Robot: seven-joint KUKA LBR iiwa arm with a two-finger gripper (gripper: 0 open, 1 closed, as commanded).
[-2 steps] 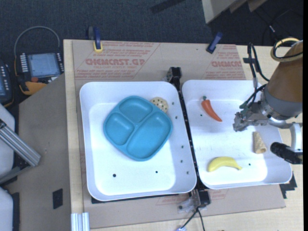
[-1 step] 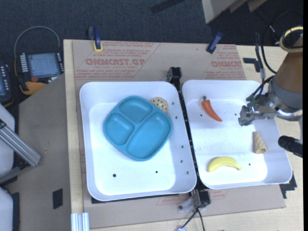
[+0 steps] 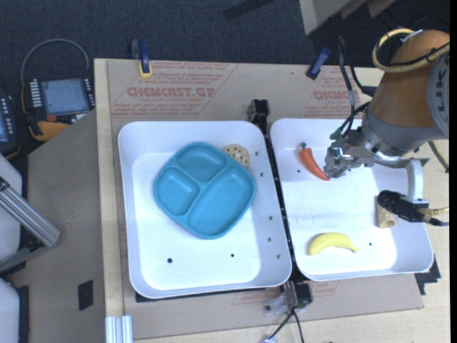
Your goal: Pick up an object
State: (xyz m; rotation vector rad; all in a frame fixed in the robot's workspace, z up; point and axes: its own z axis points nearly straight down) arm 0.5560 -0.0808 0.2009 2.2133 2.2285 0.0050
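The left bin [image 3: 143,213] carries a blue tray [image 3: 205,189] with a cookie [image 3: 236,152] tucked at its one o'clock, likely just clutter. In the right bin [image 3: 357,206], the carrot [image 3: 311,162] lies just at nine o'clock of the gripper [image 3: 335,164]; a banana [image 3: 331,244] sits at six o'clock.

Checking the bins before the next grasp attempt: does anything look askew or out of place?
Little stands out. The blue divided plate lies askew in the left bin, partly covering a cookie. Carrot and banana lie loose in the right bin.
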